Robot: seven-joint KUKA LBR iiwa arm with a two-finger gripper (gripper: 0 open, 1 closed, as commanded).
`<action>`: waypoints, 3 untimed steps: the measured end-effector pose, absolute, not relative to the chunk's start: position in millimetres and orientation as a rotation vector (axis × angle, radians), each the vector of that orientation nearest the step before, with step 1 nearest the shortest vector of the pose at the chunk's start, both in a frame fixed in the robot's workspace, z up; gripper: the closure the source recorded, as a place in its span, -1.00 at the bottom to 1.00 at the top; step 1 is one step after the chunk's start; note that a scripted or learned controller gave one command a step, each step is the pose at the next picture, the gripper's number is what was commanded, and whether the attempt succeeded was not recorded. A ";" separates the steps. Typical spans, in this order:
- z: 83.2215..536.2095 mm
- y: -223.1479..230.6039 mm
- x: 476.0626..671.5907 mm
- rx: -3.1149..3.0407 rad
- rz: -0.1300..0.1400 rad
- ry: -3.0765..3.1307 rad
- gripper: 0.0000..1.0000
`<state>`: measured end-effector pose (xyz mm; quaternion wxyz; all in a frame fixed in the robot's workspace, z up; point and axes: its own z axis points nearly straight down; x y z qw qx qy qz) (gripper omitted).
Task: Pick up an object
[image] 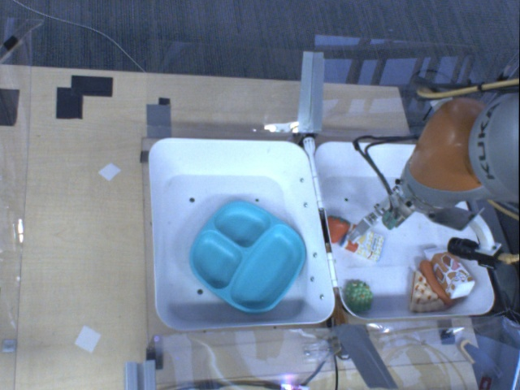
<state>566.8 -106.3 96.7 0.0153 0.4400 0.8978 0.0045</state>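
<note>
A green ball [357, 296] lies at the near edge of the right bin [382, 309]. Right of it sits a pizza slice [423, 292] with a brown-and-white toy [449, 275] touching it. The claw [361, 229] is low in this bin's left part, just above a white carton [366, 245]; how far it is open I cannot tell. A red piece [338, 229] lies just left of it. The left bin [166, 218] holds a blue divided plate [247, 255]. Both bins rest on the wooden surface [73, 242].
</note>
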 end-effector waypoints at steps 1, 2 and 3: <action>95.4 -90.4 506.8 1.382 0.017 2.788 -1.00; 95.8 -116.3 601.0 1.862 0.020 2.503 -1.00; 97.4 -99.4 606.4 1.050 0.010 2.928 -1.00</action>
